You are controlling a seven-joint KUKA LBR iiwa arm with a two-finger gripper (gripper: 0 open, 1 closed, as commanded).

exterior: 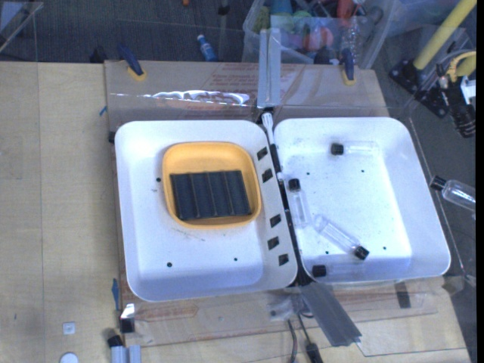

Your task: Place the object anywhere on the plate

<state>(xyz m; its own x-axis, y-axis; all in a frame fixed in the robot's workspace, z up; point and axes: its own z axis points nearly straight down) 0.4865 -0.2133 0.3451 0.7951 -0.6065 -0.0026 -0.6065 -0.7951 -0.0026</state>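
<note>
- Slab of dark grey ribbed material (210, 195), flat and rectangular, lies on the orange-yellow rounded plate (175, 157), inside its rim and covering most of its floor.
- The plate sits in the left shallow white bin (144, 255) on the wooden desk (60, 203), the bin farther from the side the arm reaches in from.
- The slab's long axis runs across the view from left to right, and its ribs run crosswise to that.
- How the jaws stand I cannot tell, nor which way the slab lies from them.
- In the right shallow white bin (393, 203) lie clear plastic tubes with black caps, one (339, 237) slanting near the front wall, well apart from the plate.
- If the slab is the object meant, the placing looks done. If a tube is meant, it has yet to cross the divider.
</note>
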